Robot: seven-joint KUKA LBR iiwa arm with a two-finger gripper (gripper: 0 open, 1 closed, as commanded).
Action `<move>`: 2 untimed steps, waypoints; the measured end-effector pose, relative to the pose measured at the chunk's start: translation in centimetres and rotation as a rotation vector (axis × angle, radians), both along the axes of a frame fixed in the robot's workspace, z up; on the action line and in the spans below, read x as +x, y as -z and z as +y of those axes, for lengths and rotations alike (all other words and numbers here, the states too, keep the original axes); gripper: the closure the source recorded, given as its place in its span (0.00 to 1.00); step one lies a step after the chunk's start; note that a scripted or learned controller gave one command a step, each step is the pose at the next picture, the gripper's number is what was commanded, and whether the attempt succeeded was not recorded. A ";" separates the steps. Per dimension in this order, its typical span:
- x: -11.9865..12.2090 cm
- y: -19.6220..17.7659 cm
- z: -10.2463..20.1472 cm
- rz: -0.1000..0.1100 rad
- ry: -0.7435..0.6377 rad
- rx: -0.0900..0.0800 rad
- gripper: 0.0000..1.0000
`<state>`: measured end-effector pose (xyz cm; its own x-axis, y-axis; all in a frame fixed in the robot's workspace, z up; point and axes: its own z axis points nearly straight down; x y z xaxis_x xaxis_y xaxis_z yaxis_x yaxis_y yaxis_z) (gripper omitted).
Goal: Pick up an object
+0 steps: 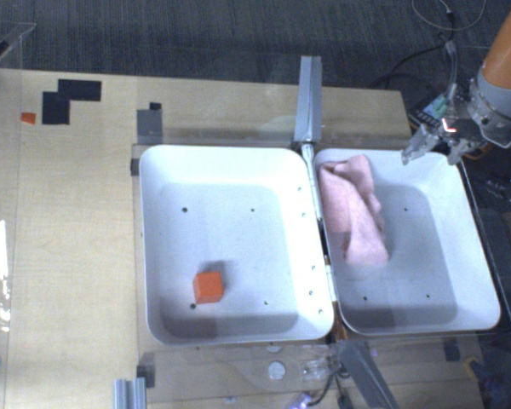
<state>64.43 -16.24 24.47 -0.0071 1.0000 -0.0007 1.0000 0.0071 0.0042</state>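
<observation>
Item one: we are looking at two shallow white bins sitting side by side on a pale wooden bench (pixel 68 254). The left bin (pixel 153 228) and the right bin (pixel 468 254) are touching along their inner rims, and a grey metal bar (pixel 307 100) is standing at the far end of that seam.

Item two: we are finding a small orange block (pixel 209 287) lying on the floor of the left bin, toward its near left corner, apart from the walls.

Item three: we are finding a pink cloth (pixel 355 211) lying crumpled in the right bin, stretching along its left side from the far wall toward the middle, its edge just beside the shared rim.

Item four: the arm (pixel 507 66) is reaching in from the right, orange band showing at the upper right corner. We are seeing the gripper (pixel 431 148) hanging over the far right corner of the right bin, with two fingers (pixel 415 149) spread apart and nothing showing between them. It is well apart from the cloth and farther still from the block.

Item five: on the bench left of the bins, we are noting black shapes (pixel 66 99) and a tiny orange square (pixel 28 118). Dark cables (pixel 443 11) are looping over the dark floor beyond the bench.
</observation>
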 end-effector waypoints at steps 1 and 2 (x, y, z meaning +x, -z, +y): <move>1.1 14.7 0.9 -0.005 -0.189 -0.002 0.00; 0.5 15.7 6.2 -0.005 -0.213 -0.001 0.00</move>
<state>64.94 -10.09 8.81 -0.2181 0.9759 -0.0024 0.9759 0.2181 0.0093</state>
